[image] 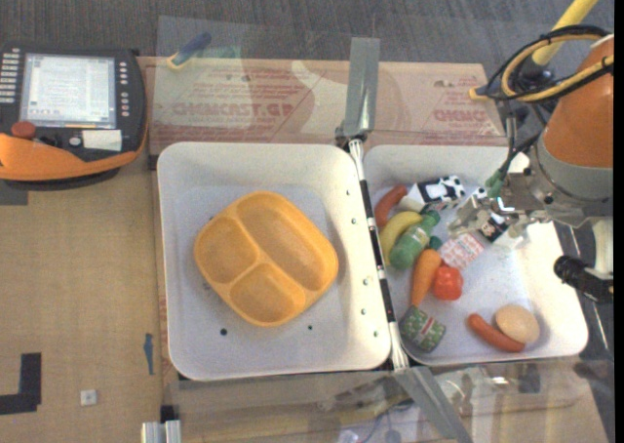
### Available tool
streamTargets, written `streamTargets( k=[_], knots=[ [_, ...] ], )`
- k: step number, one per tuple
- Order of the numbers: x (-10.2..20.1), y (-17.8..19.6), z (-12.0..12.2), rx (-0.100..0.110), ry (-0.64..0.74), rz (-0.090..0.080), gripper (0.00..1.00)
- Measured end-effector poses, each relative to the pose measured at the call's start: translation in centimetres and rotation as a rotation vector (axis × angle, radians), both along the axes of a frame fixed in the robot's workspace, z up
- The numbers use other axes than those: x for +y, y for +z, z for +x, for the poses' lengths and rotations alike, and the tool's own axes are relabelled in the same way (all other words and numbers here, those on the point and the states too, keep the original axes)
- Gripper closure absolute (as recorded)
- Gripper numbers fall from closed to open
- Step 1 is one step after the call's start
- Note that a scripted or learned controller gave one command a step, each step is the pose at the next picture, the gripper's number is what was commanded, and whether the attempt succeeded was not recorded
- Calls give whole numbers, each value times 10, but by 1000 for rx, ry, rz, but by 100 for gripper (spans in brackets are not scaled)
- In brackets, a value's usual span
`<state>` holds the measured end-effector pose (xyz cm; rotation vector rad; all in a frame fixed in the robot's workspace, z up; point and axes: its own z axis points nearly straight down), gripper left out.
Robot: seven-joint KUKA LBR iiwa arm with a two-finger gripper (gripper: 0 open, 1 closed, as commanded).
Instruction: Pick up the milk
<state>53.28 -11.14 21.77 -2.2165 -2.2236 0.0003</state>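
The milk [436, 191] is the black-and-white cow-patterned carton lying on its side near the far wall of the right bin [561, 329]. Its long axis runs roughly left to right across the bin, tilted a little upward to the right. The gripper [490, 214] hangs just to the carton's right and slightly nearer the front, so the milk lies left of the jaws and a touch behind them, close but apart. Nothing sits between the jaws; whether they are spread or closed I cannot tell. To my eye the coming move is a short shift left, with the jaws set across the carton's narrow width.
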Motion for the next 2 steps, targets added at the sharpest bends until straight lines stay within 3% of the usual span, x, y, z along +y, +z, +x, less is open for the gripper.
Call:
streamTargets(
  k=[1, 2],
  knots=[
    [-42, -120, 29, -5, -21, -2, 0],
    [-44, -110, 29, -6, -26, -2, 100]
  ],
)
